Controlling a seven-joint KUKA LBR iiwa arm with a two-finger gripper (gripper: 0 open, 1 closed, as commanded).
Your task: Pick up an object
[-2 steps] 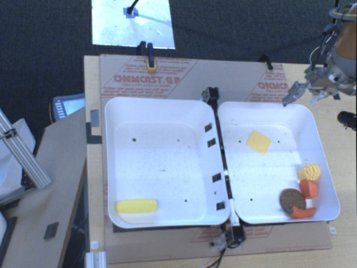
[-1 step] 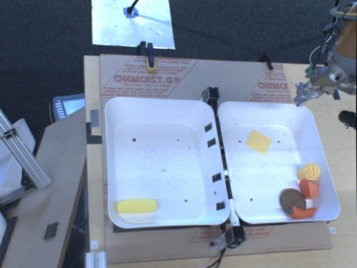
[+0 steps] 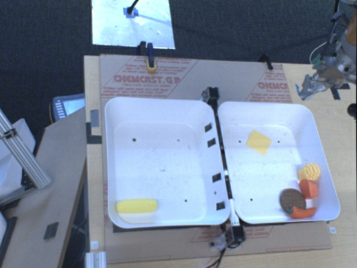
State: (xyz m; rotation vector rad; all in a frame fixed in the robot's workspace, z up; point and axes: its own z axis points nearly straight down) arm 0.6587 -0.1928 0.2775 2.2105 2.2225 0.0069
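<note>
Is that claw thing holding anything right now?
No. The gripper hangs open over the bench, beyond the right bin, with nothing between its fingers.

1 arm in frame, entering at the upper right edge. The wrist section is partly cut off by the frame; cabling runs alongside it. The gripper (image 3: 313, 88) sits low on the wrist, angled down and to the left, with nothing between its fingers (image 3: 305, 89). The 2 fingers are spread apart, tips pointing down-left. It sits off past the far right corner, above the surface (image 3: 184, 71).
</note>
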